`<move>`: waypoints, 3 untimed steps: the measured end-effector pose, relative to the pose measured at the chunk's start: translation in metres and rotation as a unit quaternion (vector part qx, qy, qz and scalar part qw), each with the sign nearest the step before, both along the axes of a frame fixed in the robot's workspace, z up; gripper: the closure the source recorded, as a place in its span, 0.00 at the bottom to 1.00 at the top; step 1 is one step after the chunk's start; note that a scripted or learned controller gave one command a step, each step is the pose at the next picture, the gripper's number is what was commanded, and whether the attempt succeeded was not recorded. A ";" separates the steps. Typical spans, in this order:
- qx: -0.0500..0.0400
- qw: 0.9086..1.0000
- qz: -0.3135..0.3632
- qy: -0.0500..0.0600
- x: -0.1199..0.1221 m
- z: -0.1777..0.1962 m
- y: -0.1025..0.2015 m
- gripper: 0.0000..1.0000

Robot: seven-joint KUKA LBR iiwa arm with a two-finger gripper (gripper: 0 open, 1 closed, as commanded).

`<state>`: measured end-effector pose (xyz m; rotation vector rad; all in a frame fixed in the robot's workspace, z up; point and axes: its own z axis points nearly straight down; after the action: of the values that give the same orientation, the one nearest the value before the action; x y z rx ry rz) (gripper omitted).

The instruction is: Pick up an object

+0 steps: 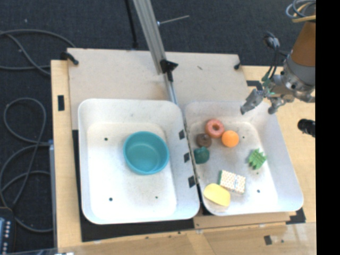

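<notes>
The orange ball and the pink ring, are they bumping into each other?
Apart. The camera view shows a thin strip of white bin floor between the round orange ball and the pink ring-shaped doughnut toy, which lies up and left of it.

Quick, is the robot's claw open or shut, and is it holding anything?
Gripper: open, fingers spread, holding nothing, above the right bin's far edge.

1. My claw [261, 102] hangs over the right bin's [276, 158] far edge, spread, nothing between its fingers
2. Below: pink ring [214, 127], orange ball [230, 138] crowd together
3. Bare floor between green piece [256, 159] and patterned block [232, 181]
</notes>
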<state>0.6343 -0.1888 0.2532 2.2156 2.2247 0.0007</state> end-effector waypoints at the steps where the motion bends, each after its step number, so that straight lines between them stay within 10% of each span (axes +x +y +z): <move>1: -0.001 1.000 0.000 0.000 0.000 0.000 0.000 0.00; 3: 0.000 1.000 -0.003 -0.003 -0.004 -0.118 -0.014 0.00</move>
<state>0.6307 -0.2028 0.1355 2.2197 2.2148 0.0058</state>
